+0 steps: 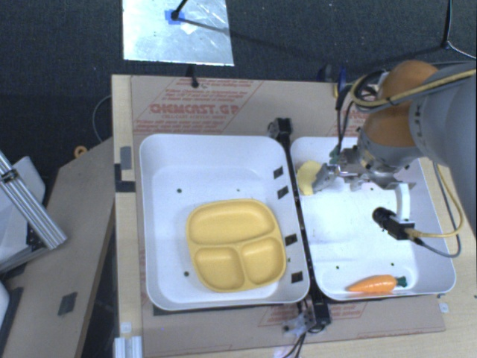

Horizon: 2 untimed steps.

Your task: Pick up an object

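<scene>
A yellow divided plate [235,244] lies in the left bin [160,170]. In the right bin [432,274], a pale yellow object [306,176] sits at the upper left corner, just beside the gripper [325,177]; how far the gripper stands open cannot be told. A toy carrot [372,283] lies near the front edge.

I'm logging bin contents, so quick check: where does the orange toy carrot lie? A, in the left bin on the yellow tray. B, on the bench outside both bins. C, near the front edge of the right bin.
C: the carrot lies near the front wall of the right bin, away from the yellow tray.
</scene>
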Tool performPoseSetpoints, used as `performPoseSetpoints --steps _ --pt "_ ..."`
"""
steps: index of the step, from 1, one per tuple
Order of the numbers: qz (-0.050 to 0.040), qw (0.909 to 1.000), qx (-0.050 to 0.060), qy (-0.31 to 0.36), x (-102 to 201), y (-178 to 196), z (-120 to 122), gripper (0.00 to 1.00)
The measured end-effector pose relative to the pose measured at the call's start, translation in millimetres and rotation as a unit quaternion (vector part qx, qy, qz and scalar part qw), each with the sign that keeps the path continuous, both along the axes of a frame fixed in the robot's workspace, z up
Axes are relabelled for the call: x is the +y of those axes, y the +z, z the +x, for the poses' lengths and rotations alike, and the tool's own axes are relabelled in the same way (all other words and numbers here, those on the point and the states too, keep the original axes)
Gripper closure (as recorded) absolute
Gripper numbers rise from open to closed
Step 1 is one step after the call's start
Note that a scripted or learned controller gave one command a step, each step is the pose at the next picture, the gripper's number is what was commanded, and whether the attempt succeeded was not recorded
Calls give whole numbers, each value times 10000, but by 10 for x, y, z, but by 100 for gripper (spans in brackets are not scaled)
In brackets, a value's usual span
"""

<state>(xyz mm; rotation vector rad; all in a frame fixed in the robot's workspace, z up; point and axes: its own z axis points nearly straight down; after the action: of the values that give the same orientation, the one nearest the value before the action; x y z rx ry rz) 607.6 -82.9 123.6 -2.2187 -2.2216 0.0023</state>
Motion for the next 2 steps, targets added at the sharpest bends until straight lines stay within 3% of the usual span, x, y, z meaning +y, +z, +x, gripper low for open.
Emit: performPoseSetpoints --steps 1,2 --pt "-1 10000 -5 -1 3 -410 1 0" --pt "-7 10000 -28 -1 -2 -279 15 100"
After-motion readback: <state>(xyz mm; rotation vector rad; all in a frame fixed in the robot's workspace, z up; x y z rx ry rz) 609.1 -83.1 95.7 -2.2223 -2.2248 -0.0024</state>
